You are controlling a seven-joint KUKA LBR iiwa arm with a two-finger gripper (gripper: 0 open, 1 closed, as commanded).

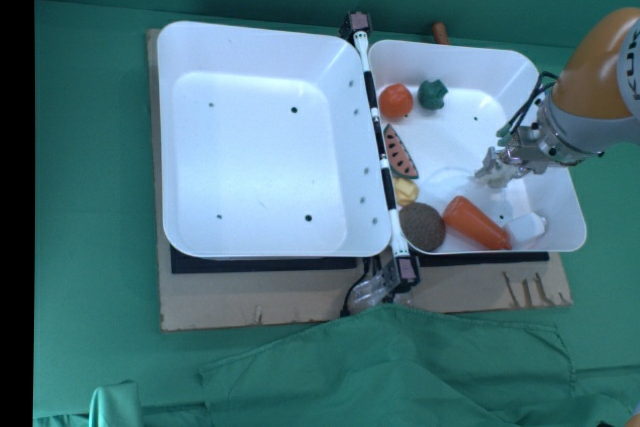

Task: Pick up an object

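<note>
Looking down on the bench, I log two shallow white bins side by side on a brown cardboard sheet (210,310) over green cloth. The left bin (190,55) has a smooth moulded floor with a few small dark dots on it. The right bin (505,65) holds six items by my count: one round orange fruit (395,100) and one lumpy dark green piece (432,94) near the far side; one watermelon slice (400,153), a red wedge with black seeds, against the dividing edge; one small yellow piece (405,191) just below it; one brown speckled oval (422,226) at the near edge; and one smooth orange carrot-shaped cone (476,223) beside it. A white blocky piece (522,221) sits just beside the cone's thick end, hard to read against the bin. The gripper (498,171) is down inside the right bin, above the cone and apart from it. From this angle I cannot tell how it is set, and I see no item in it.
</note>
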